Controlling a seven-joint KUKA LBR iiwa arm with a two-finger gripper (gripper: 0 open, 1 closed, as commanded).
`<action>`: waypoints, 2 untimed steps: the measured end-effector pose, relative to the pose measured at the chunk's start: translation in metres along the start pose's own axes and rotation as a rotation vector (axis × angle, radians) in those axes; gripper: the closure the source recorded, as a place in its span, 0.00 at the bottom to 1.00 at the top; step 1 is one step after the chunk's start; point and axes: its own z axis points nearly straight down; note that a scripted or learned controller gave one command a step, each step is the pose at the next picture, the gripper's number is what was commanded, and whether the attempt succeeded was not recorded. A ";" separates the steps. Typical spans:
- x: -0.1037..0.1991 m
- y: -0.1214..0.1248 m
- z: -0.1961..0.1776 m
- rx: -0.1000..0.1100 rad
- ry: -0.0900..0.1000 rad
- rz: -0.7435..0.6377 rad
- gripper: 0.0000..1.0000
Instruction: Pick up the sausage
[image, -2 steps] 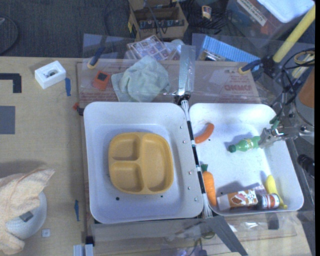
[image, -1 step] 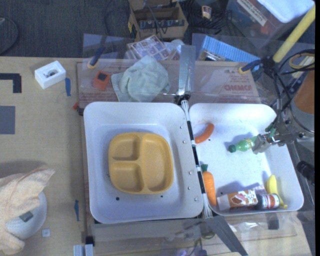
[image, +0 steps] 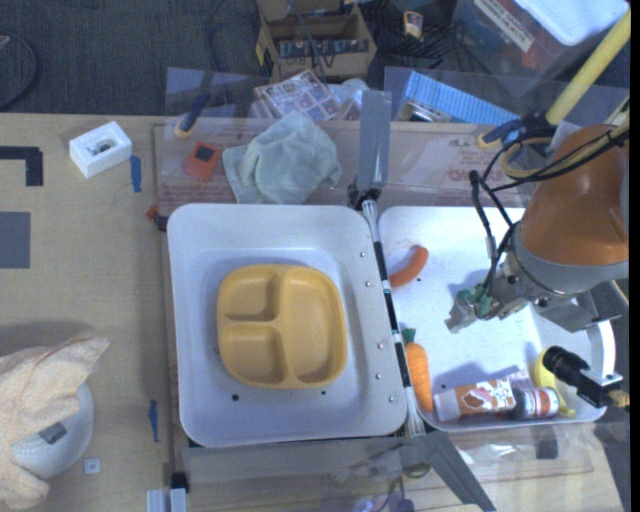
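The sausage (image: 408, 265), a short curved orange-brown piece, lies on the floor of the right bin (image: 455, 235), close to its left wall near the divider between the bins. My gripper (image: 468, 306) hangs over the middle of the right bin, below and to the right of the sausage, and a clear gap separates the two. I see nothing held at its tip. The grey arm with its orange band (image: 580, 215) reaches in from the right and hides the bin's right side.
In the right bin, a carrot (image: 418, 370) lies by the left wall, a sauce bottle (image: 497, 400) along the front wall, and a yellow item (image: 548, 378) at the front right. A yellow divided plate (image: 283, 325) sits in the left bin (image: 200, 260). A green cloth (image: 285, 160) lies behind the bins.
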 end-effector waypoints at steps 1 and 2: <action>-0.035 -0.011 -0.057 -0.004 -0.003 -0.045 1.00; 0.013 0.000 -0.012 -0.001 -0.001 -0.195 1.00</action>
